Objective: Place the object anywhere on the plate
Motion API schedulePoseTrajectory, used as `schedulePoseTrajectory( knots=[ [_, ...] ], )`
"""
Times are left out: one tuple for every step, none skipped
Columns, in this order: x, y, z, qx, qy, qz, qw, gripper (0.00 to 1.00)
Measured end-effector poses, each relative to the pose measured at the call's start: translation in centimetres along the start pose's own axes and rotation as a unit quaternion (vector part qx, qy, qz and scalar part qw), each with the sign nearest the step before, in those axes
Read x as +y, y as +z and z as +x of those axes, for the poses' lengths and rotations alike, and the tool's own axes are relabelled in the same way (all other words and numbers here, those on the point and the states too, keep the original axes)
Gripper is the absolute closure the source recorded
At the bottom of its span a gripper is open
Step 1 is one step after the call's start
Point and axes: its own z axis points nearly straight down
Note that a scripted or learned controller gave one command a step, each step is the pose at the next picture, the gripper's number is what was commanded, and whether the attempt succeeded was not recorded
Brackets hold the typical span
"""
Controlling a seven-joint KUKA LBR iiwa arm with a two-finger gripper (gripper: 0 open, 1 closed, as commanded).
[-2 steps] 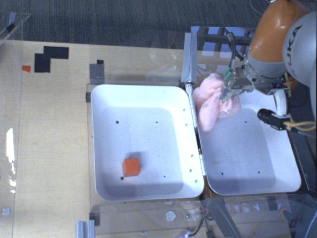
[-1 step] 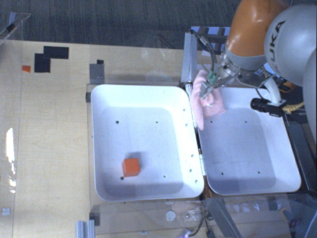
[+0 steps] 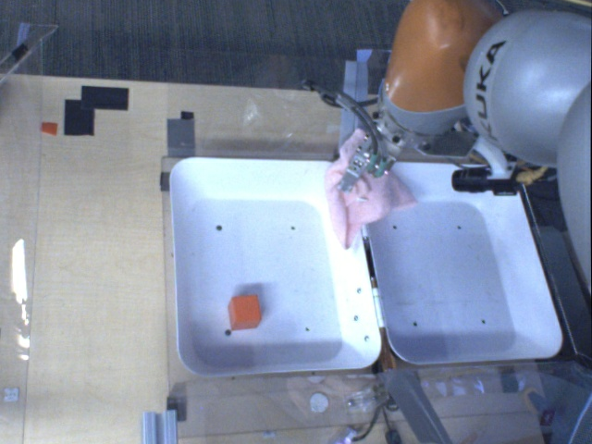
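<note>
The pink crumpled cloth (image 3: 363,197) hangs from the two-finger gripper (image 3: 368,163), which is closed on its upper part; the fabric shows between the fingers. The cloth hangs over the line where the two shallow white bins meet, near their far rims. Its lower end points down over the inner rim of the left white bin (image 3: 194,248), and one fold spreads to the right, over the far left corner of the right white bin (image 3: 536,276). Whether the lower tip touches the rim or hangs just above it cannot be told.

The grey arm with the orange band (image 3: 435,44) comes in from the right, and its wrist is above the far edge of the bins.

In the left bin a small orange block (image 3: 245,312) lies on the floor, near the front left corner, well apart from the cloth.

Both bins stand on the light wooden bench (image 3: 92,248). At the far left of the bench there are black angular marks (image 3: 92,107) and a small orange square (image 3: 49,129).
</note>
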Motion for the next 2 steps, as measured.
schedulePoseTrajectory(
  knots=[
    [3.9,0.3,2.9,-0.001,-0.2,-0.001,0.9799,1.0],
    [8.0,-0.6,4.7,-0.002,-0.316,-0.003,0.9487,1.0]
  ],
)
